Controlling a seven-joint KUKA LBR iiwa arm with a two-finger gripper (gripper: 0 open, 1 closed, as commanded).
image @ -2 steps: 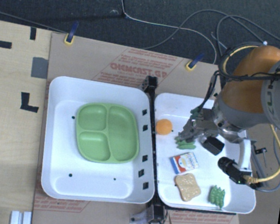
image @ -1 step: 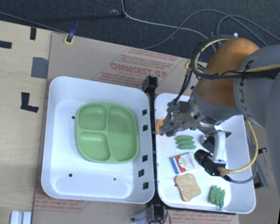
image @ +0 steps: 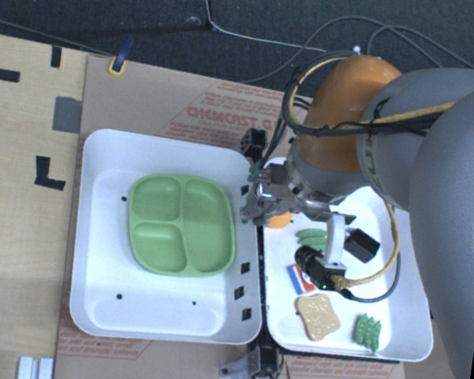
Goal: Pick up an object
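The arm is at the reach step, its gripper [image: 264, 199] low over the right bin [image: 413, 343] beside an orange object [image: 278, 220]; whether it grips anything cannot be told, so the next move likely calls for a firm closing and lift.

The arm [image: 454, 155] is bulky, smooth and grey, with a rounded orange band [image: 341, 111] above the wrist, thin black and yellowish cables [image: 326, 65] looping around it, and a cluttered dark metal wrist assembly [image: 276, 190] below.
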